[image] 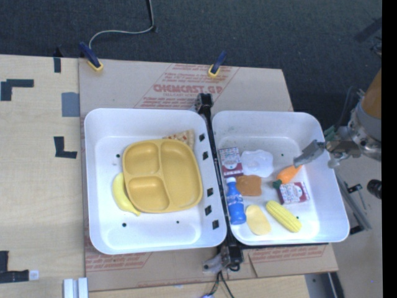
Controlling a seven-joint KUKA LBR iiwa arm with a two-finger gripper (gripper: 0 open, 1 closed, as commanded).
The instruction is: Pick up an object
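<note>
While the gripper [312, 151] reaches in from three o'clock over the right bin [322, 225], whether it is wide or narrow cannot be told from this angle; nothing visibly sits in it.

Two white bins lie side by side. The left bin [102, 228] holds three things: one yellow divided plate [162, 174] at its centre, one banana [121, 196] tucked under the plate's eight o'clock edge, and one piece of toast-like food [184, 136] peeking out at the plate's one o'clock.

The right bin holds eight things: one small red-and-white carton [230, 161] at ten o'clock, one crumpled white object [257, 162] beside it, one brown patty-like piece [249, 185] at the centre, one blue bottle [234, 203] at eight o'clock, one pale yellow lump [258, 220] at six o'clock, one corn cob [283, 216] at five o'clock, one red packet [293, 193] at four o'clock, and one orange carrot-like piece [288, 173] at three o'clock, just beside the gripper's tip.

Both bins rest on a cardboard sheet [180, 89] held by two blue-and-yellow clamps [92, 57] at its twelve o'clock edge, on a pale wooden surface [37, 185]. Dark carpet [260, 17] lies beyond, crossed by one cable [133, 30].
</note>
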